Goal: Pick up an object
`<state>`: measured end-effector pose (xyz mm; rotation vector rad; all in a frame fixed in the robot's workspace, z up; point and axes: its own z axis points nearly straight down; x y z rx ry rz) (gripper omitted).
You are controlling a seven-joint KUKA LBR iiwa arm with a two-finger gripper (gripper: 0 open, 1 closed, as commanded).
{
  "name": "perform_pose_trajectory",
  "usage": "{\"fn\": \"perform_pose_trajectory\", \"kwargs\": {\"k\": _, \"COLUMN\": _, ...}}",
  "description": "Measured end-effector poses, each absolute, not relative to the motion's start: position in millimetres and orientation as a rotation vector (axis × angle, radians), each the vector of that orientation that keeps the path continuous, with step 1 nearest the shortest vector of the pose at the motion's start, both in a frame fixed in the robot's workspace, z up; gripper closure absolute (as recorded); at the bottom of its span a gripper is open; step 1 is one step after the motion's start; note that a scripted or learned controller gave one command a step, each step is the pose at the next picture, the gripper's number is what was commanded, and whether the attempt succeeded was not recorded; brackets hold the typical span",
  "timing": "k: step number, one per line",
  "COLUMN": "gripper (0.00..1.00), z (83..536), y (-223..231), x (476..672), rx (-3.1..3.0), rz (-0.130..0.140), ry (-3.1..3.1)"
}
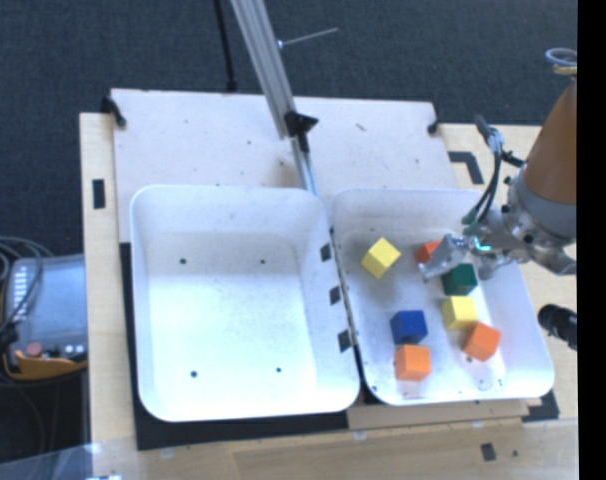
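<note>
surface (273,128): It is a big pale board. It carries two white bins side by side, so the arm can reach both.
left bin (148,268): It sits on the left half of the surface, touching the right bin along one edge.
right bin (528,308): All the blocks lie in here, close to the arm. I think that is why the arm works on this side.
arm (555,163): It is grey with an orange band and leans in from the right, bent low over the right bin. I think it is low so the gripper can get at a block.
gripper (451,260): It hangs low in the upper middle of the right bin. It is right beside the red block and the green block. It is small and blurry here, so I cannot tell how it is set or if it holds anything.
yellow block (380,257): It lies alone, left of the gripper.
blue block (409,326): It lies near the middle of the bin, with an orange block (413,361) just below it.
green block (460,280): It lies just under the gripper. A second yellow block (459,311) is next to it, and a second orange block (481,341) lies lower right.
red block (427,252): It peeks out by the gripper's left side. My guess is that this or the green block is the one to pick.
</note>
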<state>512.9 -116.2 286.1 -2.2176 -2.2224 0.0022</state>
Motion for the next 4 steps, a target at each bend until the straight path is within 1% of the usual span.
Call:
{"fn": "perform_pose_trajectory", "kwargs": {"k": 1, "gripper": 0.0, "z": 288, "y": -116, "x": 513.5, "rx": -2.225, "rz": -0.002, "ry": -2.221}}
{"fn": "perform_pose_trajectory", "kwargs": {"k": 2, "gripper": 0.0, "z": 243, "y": -124, "x": 509.5, "rx": -2.222, "rz": 0.004, "ry": -2.218}}
{"fn": "perform_pose_trajectory", "kwargs": {"k": 3, "gripper": 0.0, "z": 180, "y": -121, "x": 509.9, "rx": -2.221, "rz": 0.006, "ry": -2.216}}
{"fn": "perform_pose_trajectory", "kwargs": {"k": 4, "gripper": 0.0, "z": 124, "y": -130, "x": 503.5, "rx": -2.221, "rz": 0.006, "ry": -2.216}}
